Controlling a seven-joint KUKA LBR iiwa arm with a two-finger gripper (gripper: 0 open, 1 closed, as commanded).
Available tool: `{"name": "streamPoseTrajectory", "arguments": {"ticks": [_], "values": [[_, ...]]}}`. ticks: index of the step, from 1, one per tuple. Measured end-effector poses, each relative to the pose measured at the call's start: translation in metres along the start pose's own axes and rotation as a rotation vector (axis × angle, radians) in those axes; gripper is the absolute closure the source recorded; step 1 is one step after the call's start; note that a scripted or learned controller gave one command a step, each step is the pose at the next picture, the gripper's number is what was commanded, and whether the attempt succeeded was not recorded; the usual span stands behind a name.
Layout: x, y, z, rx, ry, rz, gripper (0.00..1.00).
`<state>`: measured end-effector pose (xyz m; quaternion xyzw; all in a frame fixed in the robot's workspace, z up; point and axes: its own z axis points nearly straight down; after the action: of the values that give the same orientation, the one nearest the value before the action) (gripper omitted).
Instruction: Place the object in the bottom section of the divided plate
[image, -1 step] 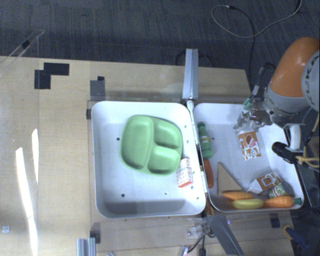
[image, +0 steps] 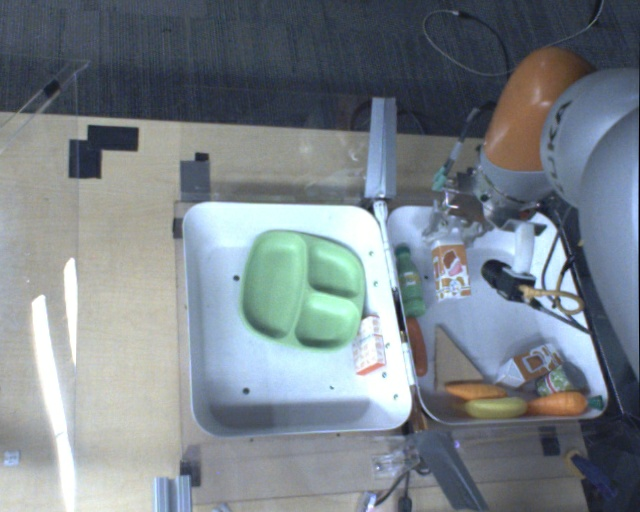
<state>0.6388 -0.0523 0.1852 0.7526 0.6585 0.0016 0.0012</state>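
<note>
One small white-and-red carton hangs under our gripper; grip state we cannot tell. Next: carry it to the green divided plastic plate.

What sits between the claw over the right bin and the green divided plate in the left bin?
The claw is above a small carton in the right bin. Between it and the green divided plate lie a green bottle and the two bins' adjoining walls. Another carton rests beside the plate.

Green divided plate in left bin, small carton under hand
</note>
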Motion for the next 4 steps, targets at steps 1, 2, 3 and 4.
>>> {"name": "streamPoseTrajectory", "arguments": {"ticks": [1,2,3,4], "values": [[0.085,0.009,-0.005,-0.002,0.001,-0.101,1.00],[0.138,0.013,-0.055,-0.001,0.001,-0.060,1.00],[0.206,-0.012,-0.045,0.000,0.001,-0.024,1.00],[0.206,-0.012,-0.045,-0.001,0.001,-0.025,0.00]]}}
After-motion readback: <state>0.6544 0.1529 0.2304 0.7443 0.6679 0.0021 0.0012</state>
